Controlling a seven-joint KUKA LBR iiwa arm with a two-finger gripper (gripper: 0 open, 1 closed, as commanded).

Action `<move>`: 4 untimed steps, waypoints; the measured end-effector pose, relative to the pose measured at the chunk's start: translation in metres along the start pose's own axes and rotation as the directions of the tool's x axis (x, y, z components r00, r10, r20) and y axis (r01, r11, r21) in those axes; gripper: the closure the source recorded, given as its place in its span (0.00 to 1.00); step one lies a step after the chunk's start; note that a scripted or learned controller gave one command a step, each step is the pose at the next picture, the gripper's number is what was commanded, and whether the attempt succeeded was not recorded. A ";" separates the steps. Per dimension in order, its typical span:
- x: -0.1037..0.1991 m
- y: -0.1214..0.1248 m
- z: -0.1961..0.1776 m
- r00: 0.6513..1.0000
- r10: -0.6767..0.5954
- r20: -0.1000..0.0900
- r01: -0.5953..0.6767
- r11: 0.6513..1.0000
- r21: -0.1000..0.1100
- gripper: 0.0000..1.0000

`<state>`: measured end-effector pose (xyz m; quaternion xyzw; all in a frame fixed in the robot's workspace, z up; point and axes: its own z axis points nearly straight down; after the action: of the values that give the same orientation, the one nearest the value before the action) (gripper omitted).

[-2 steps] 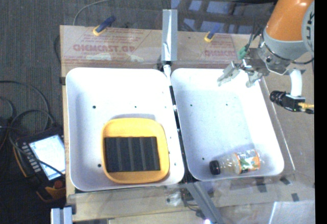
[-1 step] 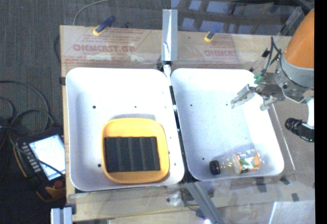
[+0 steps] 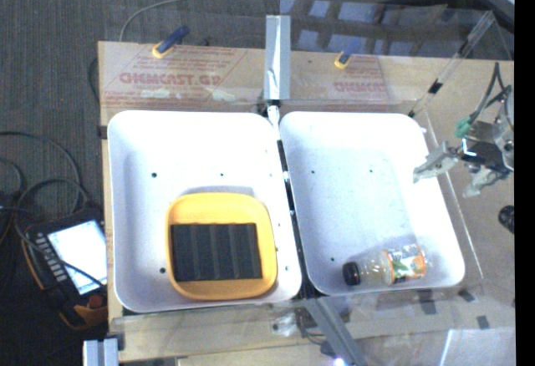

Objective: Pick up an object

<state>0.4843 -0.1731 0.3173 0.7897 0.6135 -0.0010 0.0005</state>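
Observation:
A clear plastic bottle [image 3: 387, 266] with a dark cap and an orange-green label lies on its side at the front of the right bin [image 3: 359, 180]. A yellow square object [image 3: 222, 246] with a dark ribbed top rests at the front of the left bin [image 3: 159, 155]. My gripper [image 3: 454, 174] hovers over the right bin's right rim, well behind and to the right of the bottle. Its two pale fingers [image 3: 430, 165] are spread apart with nothing between them.
A metal divider post [image 3: 275, 63] stands behind the seam between the bins. Blue and yellow clamps [image 3: 170, 40] hold the cardboard backing. A clear panel runs along the right side of the bench, close to the gripper. Cables and a tablet [image 3: 73, 249] lie on the floor at left.

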 end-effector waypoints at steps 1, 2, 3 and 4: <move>-0.042 0.011 -0.064 0.919 0.393 0.001 -0.393 0.919 -0.001 0.00; -0.042 0.010 -0.117 0.768 0.641 0.001 -0.641 0.768 -0.001 0.00; -0.048 0.020 -0.116 0.537 0.843 0.002 -0.843 0.537 0.000 0.00; -0.049 0.013 -0.116 0.436 0.900 0.001 -0.900 0.436 0.001 0.00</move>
<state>0.4848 -0.2238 0.4339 0.9949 0.1007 -0.0013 0.0007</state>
